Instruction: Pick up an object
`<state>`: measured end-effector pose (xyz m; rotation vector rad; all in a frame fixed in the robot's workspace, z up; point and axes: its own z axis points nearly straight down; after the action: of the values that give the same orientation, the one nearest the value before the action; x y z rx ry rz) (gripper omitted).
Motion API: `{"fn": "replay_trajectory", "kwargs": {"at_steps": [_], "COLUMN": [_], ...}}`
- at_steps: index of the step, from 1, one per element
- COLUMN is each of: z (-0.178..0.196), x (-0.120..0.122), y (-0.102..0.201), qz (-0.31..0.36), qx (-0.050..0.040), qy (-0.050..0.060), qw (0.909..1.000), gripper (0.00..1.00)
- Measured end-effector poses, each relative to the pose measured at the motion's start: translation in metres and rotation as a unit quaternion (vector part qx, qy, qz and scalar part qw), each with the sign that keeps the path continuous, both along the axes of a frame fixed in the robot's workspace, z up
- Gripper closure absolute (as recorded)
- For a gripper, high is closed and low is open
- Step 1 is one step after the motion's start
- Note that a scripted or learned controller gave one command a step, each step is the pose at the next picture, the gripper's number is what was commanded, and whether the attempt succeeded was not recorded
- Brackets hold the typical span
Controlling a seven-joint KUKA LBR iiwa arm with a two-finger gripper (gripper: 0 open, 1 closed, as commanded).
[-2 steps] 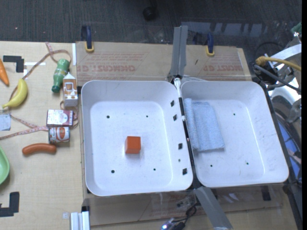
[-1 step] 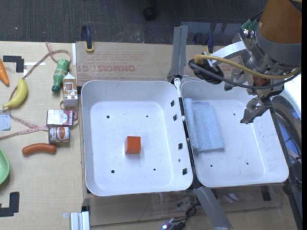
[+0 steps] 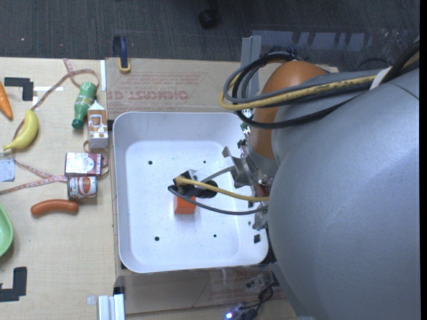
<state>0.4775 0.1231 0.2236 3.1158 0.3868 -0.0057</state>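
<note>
**Q:** Overhead view. Which thing does the task concern, and where does it lie?

**A:** A small orange block point(image 3: 185, 207) with flat faces. It rests on the floor of the shallow white plastic bin point(image 3: 143, 239), near the middle and slightly left of centre, well apart from all four walls.

**Q:** Where is the robot in relation to it?

**A:** The grey arm point(image 3: 347, 199) reaches in from the right, and its wrist end hangs directly over the block, covering the block's upper edge. Whether the jaws are apart, together or clamped on the block cannot be told, because the wrist hardware hides them.

**Q:** How is the block likely to handle?

**A:** Judged from its looks, it is light, stiff and not fragile. The faces appear matte, so slip should be small. The bin floor looks smooth, so the block may slide if one side is touched before the other.

**Q:** Where should it be taken hold of?

**A:** Across two opposite flat side faces, centred along its length, so that it neither twists nor tips.

**Q:** And the things outside the bin?

**A:** The yellow banana point(image 3: 20, 132), green plastic bottle point(image 3: 83, 102) and red sausage point(image 3: 53, 208) lie on the pale wooden table point(image 3: 60, 265), left of the bin.
</note>
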Motion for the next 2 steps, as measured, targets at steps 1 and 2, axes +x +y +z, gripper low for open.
{"fn": "replay_trajectory", "kwargs": {"at_steps": [1,2], "z": [0.009,0.010], "x": [0.091,0.126], "y": [-0.087,-0.155], "qz": [-0.018,0.022], "qx": [-0.0002,0.0003], "qy": [0.001,0.001], "qw": [0.9998,0.9998], "gripper": [0.00,0.00]}}
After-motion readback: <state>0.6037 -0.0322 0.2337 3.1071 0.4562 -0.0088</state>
